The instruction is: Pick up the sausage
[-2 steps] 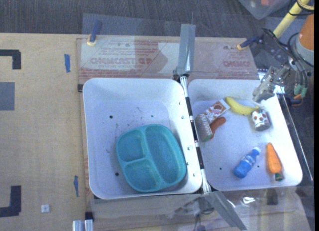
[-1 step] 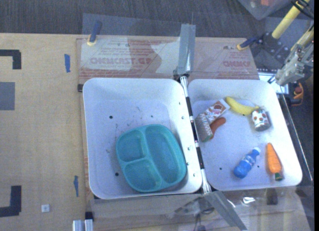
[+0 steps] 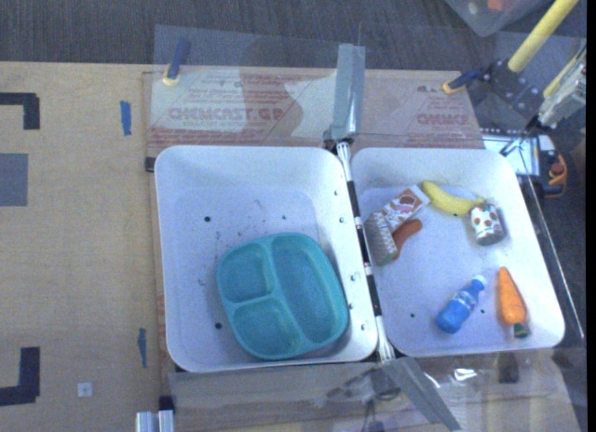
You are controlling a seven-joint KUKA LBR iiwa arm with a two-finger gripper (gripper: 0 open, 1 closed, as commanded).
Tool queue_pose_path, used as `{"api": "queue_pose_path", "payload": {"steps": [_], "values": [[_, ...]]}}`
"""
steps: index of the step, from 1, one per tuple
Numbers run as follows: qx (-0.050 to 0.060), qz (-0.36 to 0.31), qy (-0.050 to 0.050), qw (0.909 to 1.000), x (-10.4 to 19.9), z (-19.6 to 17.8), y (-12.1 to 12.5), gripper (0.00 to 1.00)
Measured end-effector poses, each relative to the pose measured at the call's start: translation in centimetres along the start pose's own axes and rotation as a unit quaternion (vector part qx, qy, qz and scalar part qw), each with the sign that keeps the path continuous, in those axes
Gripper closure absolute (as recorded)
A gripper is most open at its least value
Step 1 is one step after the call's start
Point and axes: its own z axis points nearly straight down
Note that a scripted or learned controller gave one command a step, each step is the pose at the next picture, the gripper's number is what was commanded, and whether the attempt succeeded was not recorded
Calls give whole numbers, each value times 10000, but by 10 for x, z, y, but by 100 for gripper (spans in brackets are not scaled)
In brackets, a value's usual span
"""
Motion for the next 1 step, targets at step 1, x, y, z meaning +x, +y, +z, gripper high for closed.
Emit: {"api": "queue_pose_path", "payload": {"steps": [1], "values": [[5, 848, 2, 9964, -63, 1, -23, 100]]}}
